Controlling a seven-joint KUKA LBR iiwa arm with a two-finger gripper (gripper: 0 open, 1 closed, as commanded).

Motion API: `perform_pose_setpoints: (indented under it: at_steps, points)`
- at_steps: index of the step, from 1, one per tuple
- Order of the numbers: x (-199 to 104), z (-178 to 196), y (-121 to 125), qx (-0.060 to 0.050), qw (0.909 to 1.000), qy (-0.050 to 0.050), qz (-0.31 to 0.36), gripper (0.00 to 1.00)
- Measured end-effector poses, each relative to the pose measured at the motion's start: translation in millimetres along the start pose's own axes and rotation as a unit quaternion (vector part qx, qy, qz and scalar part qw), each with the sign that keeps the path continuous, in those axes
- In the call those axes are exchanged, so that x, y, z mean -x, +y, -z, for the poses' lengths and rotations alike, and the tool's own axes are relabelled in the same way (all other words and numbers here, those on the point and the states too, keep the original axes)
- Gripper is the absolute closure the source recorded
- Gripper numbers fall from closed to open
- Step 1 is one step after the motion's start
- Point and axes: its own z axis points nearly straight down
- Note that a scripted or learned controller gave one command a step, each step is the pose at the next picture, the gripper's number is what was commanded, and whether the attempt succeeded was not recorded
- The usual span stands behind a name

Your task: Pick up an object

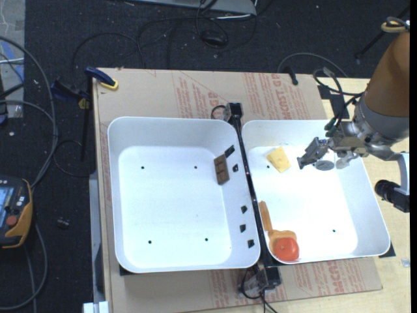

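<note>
the gripper hangs over the right bin, its dark fingers parted and grasping nothing. the yellow block lies on that bin's floor just beside the fingertips (apart from them, toward the left bin). an orange-handled tool with a red round head rests in the right bin's near corner, well apart from the gripper. a small brown piece leans on the left bin's wall nearest the right bin.
</note>
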Motion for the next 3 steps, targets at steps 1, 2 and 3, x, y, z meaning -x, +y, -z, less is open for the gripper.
perform_pose_setpoints:
  at_steps: [1,2,3]
  points:
    - [12.2,-79.9,41.1,-0.004,1.0000,0.000,0.000,0.00]
    - [12.6,-127.3,49.1,-0.002,1.0000,0.000,0.000,0.00]
    - [12.9,-124.8,50.0,0.000,1.0000,0.000,0.000,0.00]
